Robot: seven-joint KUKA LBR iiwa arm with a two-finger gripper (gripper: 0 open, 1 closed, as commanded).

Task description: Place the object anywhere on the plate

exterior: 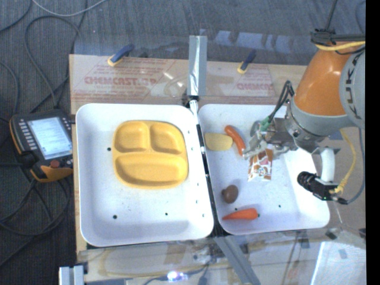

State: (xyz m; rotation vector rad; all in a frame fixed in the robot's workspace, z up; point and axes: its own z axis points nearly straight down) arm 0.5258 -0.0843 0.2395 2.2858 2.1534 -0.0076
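We judge the pick step is in hand: our gripper [259, 150] sits clamped on a small packet [260, 165] right of centre. Next we must lift and carry it left to the yellow plate [151, 153].

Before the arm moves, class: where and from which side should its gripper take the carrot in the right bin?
Probably across the middle of the carrot, coming straight down. It lies flat and lengthwise along the right bin's near wall, slim enough to fit between the fingers, with bare floor on both long sides.
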